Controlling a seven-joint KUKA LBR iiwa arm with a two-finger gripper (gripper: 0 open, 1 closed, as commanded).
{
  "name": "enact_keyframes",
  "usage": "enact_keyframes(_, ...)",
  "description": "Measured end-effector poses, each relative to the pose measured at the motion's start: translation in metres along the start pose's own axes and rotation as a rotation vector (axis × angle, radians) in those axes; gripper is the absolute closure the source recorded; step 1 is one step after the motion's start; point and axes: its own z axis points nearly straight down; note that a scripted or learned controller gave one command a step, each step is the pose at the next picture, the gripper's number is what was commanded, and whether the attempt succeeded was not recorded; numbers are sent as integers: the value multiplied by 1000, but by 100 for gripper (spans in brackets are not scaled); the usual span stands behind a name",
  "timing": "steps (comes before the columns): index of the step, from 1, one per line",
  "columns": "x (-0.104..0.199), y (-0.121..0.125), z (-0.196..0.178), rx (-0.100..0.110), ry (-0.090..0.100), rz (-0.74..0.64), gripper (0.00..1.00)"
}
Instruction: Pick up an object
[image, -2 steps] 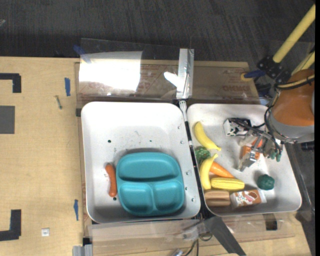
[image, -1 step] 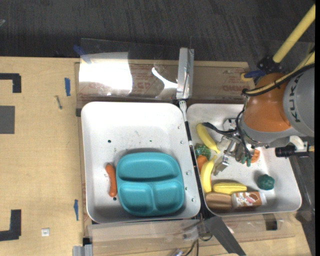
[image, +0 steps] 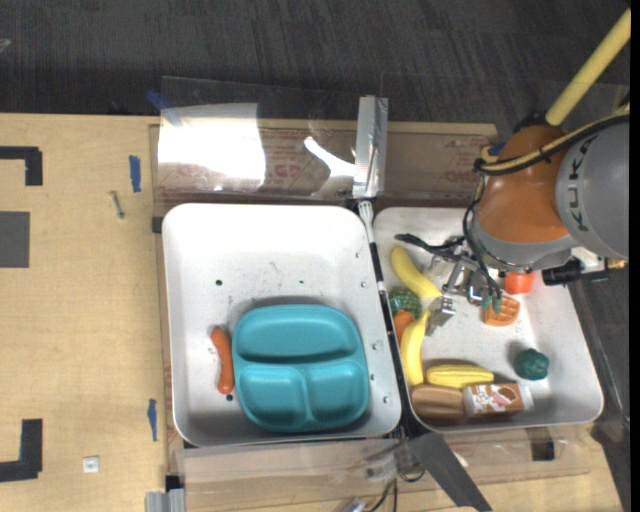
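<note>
Bottle (image: 493, 399) front; banana (image: 413, 272) (yellow) beside gripper (image: 462, 292).

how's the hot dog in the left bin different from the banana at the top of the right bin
The hot dog is orange-red; the banana is yellow. The hot dog lies nearly straight along the teal divided tray; the banana curves and runs diagonally toward the bin divider. The hot dog sits far from the gripper; the banana lies right beside it. Both are small, elongated toy foods lying flat.

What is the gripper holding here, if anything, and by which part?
Cannot be told: the gripper hangs over the right bin near the bananas, with nothing visibly between its fingers.
</note>
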Motion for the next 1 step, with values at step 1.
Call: enact_keyframes(1, 7, -5, 0, -1, 1, 10, 0)
